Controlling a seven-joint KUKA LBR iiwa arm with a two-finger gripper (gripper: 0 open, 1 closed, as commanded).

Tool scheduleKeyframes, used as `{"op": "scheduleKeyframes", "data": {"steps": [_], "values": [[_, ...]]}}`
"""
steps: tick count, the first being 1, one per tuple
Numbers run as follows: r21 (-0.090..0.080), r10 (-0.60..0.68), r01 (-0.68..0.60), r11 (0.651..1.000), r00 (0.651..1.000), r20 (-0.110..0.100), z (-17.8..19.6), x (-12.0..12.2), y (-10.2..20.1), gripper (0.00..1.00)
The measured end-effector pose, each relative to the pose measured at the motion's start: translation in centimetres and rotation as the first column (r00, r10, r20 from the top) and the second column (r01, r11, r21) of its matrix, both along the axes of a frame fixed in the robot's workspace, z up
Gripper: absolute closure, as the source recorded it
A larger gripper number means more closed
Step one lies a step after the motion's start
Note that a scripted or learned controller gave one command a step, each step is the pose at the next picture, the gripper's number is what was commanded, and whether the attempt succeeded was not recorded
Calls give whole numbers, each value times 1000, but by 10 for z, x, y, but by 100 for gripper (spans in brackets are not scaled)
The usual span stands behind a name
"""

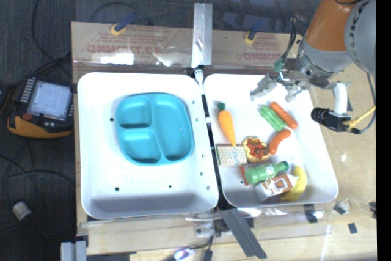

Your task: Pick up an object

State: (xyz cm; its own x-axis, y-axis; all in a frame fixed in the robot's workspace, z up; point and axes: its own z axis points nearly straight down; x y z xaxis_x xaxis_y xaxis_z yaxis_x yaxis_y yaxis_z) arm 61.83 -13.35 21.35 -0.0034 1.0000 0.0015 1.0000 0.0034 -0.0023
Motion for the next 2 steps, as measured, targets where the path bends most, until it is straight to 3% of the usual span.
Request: {"op": "scheduleKeyframes", "data": {"steps": [1,2], "values": [[3,3,-3,1000,1000,-2,8,0,2,100],[1,370,-370,929,929,1,-57,-36,30,100]]}}
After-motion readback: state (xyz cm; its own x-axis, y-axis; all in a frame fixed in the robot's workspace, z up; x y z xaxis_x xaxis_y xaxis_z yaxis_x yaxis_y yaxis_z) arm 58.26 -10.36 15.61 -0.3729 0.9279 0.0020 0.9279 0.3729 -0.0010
